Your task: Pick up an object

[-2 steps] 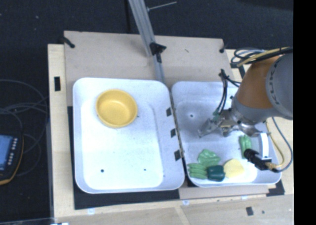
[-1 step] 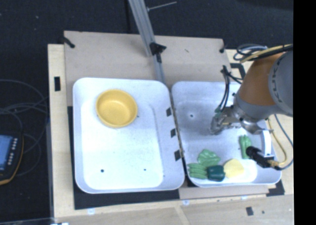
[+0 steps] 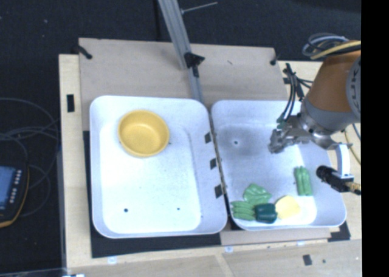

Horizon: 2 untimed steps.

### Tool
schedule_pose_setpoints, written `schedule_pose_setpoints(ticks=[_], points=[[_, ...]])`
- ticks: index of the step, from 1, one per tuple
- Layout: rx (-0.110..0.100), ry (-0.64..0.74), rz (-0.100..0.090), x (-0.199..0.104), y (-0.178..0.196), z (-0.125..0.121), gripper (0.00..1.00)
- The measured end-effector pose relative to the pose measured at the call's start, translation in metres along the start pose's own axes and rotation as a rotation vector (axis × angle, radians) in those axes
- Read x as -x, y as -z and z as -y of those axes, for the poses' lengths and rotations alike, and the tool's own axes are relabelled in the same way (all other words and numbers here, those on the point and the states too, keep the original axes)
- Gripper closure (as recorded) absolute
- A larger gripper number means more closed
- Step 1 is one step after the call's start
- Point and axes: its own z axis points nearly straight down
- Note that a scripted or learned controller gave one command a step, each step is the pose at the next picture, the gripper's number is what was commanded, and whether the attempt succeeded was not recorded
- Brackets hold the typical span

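Tool (image 3: 278,142) of mine hangs over the right bin (image 3: 243,118), grip unreadable, arm slanting in; green stick (image 3: 302,180) lies lengthwise away from camera.

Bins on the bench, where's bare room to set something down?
Left bin: bare floor below and right of the yellow bowl. Right bin: bare upper left, between the divider and the hand. Its lower edge is crowded: green pieces, dark green object, yellow object, green stick.
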Motion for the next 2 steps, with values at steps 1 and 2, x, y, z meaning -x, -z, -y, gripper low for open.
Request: schedule_pose_setpoints(ticks=[1,2], points=[[0.001,0.001,0.000,0.000,0.063,-0.003,1.00],[-0.002,0.001,-0.001,0.001,0.095,-0.004,1.00]])
